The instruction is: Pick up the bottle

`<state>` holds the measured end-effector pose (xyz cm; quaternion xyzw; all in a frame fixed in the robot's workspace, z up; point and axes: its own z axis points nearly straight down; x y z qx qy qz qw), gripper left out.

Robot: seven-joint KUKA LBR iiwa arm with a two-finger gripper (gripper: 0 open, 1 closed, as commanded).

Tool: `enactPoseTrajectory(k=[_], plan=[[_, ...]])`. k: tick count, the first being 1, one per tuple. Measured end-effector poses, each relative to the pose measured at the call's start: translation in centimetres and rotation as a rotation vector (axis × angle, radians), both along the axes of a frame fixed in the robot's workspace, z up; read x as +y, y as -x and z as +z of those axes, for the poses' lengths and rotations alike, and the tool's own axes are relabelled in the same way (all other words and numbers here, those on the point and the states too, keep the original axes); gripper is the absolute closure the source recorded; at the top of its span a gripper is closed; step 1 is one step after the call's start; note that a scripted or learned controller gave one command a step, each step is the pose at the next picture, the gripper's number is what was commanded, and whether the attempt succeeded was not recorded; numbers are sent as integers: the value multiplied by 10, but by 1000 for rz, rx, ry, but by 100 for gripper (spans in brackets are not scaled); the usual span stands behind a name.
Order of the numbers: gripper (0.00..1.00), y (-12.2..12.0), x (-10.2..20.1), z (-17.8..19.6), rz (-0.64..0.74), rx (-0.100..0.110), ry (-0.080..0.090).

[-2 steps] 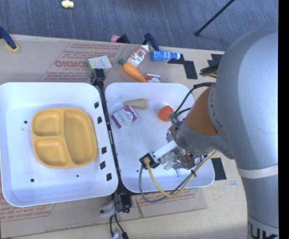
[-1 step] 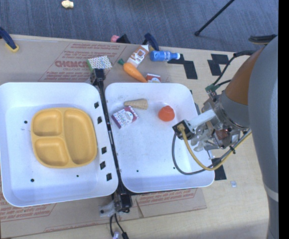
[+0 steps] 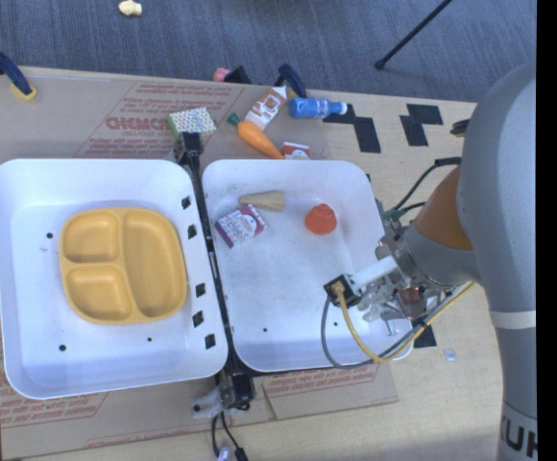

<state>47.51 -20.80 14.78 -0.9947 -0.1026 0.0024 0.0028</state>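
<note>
The bottle to be picked up is most likely the small blue plastic bottle (image 3: 315, 108), lying on its side with a pale cap end pointing right, on the brown cardboard sheet (image 3: 115, 113) behind the bins, outside both of them. Just left of it lies a white-and-orange bottle-like container (image 3: 267, 108), tilted, and in front of that an orange carrot-shaped toy (image 3: 257, 138); which of the two vessels the task means cannot be settled from the view. The blue bottle sits well apart from the two-finger gripper (image 3: 370, 301), which hangs low over the near right corner of the right-hand shallow white bin (image 3: 288, 344), so the bottle is up and to the left of it, past the bin's far rim. On the far left, the left-hand shallow white bin (image 3: 19, 286) holds a yellow three-compartment plastic tray (image 3: 123, 263). In the right bin lie a small red-and-white packet (image 3: 240, 227), a tan cylinder-like piece (image 3: 263, 200) and an orange-red round ball (image 3: 322, 219), none touching the gripper. The gripper's tips are tangled among a yellow cable (image 3: 351, 339) and pale fittings, so whether it stands wide or narrow cannot be told, and nothing is seen between them. The grey arm (image 3: 504, 209) is cut off at the right.
</note>
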Motion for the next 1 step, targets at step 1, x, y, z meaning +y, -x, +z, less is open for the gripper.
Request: enactPoseTrajectory(k=[1], plan=[[100,-1,8,10,135,-1,-2]])
